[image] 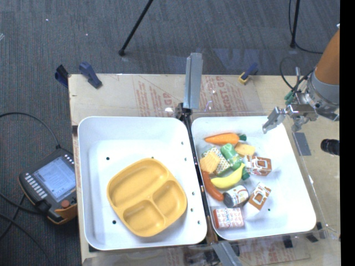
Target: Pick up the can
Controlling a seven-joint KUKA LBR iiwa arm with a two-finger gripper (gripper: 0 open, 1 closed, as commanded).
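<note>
A yellow tray (pixel 146 197) sits in the left bin (pixel 94 132). In the right bin (pixel 288 204), the can (pixel 237 195) lies tilted beside the banana (pixel 228 177), at seven o'clock from the spread, empty gripper (pixel 284 118).

The surface (pixel 138 96) carries large red printed lettering and triangle outlines behind the bins, seen reversed or upside down and not legible as words. The small cartons (pixel 259 196) and the can (pixel 237 195) bear printed labels too small to read. The pendant screen (pixel 54 177) is unreadable.
</note>
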